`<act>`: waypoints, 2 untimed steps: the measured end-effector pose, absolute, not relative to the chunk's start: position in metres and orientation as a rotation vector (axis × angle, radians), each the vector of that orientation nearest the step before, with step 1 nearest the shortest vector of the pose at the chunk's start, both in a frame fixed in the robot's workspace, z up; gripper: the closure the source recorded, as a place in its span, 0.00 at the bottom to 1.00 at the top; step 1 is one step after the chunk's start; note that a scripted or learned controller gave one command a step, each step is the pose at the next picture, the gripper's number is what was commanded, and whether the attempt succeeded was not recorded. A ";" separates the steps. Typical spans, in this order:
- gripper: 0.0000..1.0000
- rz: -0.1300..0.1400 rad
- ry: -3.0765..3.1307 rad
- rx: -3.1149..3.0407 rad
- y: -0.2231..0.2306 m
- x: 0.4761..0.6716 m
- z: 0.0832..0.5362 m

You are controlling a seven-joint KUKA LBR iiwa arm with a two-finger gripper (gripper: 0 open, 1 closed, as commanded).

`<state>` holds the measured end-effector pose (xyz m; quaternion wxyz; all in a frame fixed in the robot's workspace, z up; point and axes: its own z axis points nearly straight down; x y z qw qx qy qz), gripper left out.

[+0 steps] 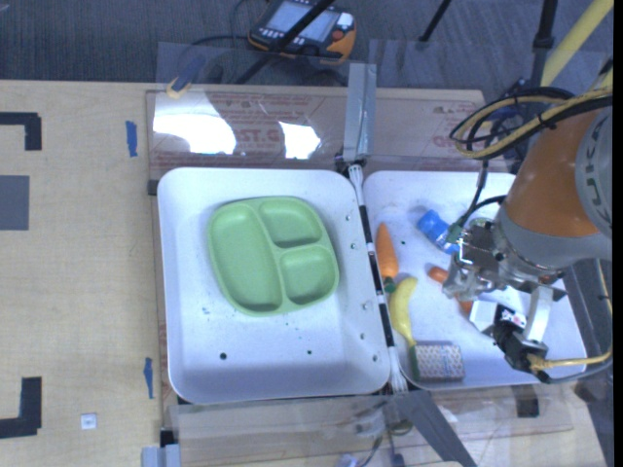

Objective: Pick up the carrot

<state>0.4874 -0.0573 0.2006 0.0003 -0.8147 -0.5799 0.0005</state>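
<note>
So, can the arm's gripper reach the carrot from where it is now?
Probably yes. The carrot lies uncovered in the right bin near the divider, with the banana just below it, close or touching. The gripper is over the same bin, to the carrot's right, with open floor between.

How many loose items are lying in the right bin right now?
4 visible: an orange carrot by the left wall, a yellow banana below it, a blue block farther back, a grey speckled sponge in front. The arm may hide more.

We can read no words, numbers or brand names anywhere. Faint reddish printing on the clear panel behind the bins is too blurred to make out.
</note>
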 end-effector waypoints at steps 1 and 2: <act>1.00 0.005 -1.272 -2.870 -0.002 0.479 0.184; 1.00 0.005 -1.113 -2.936 0.000 0.553 0.184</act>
